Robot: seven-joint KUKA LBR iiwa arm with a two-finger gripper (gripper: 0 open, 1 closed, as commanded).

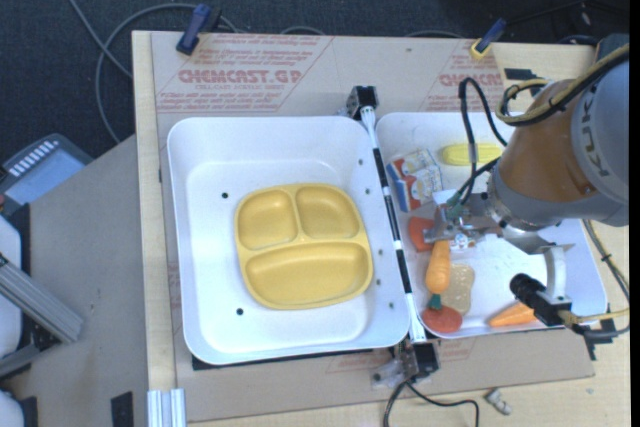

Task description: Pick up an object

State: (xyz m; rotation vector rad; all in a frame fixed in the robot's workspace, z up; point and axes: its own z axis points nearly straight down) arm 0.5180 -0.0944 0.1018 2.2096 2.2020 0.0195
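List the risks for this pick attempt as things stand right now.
1. Crowding: the end effector sits low over the right bin, where the carrot, a pale translucent piece and a red item lie close together, so it may catch two things or nudge one aside.
2. The carrot lies near the divider between the bins, so a push might wedge it against that wall.
3. The arm covers part of the bin, hiding what lies beneath.

Yellow divided tray (300, 245) in left bin (200, 215), gripper (447, 233) over right bin's carrot (438, 267) (toys scattered)
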